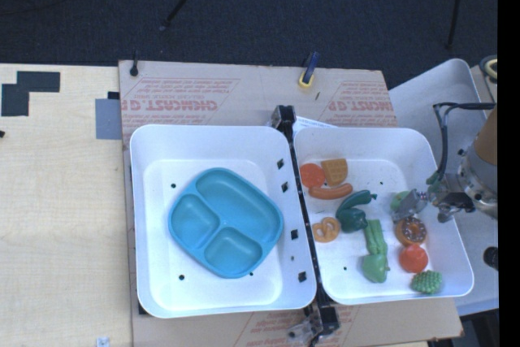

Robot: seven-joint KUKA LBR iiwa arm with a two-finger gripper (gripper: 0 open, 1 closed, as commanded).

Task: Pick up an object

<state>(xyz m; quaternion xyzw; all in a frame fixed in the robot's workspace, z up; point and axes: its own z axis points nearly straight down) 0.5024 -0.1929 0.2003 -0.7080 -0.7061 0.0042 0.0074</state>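
Camera view: grey two-finger gripper, grip state cannot be told, low at 3 o'clock of right white bin, just beside brown plastic doughnut. Step: approach. Next: descend over doughnut and pinch.

Fixed overhead cam, slanted down

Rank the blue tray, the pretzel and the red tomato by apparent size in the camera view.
1. Blue tray, by far the largest.
2. Pretzel and red tomato: they look about alike, so I won't rank them.
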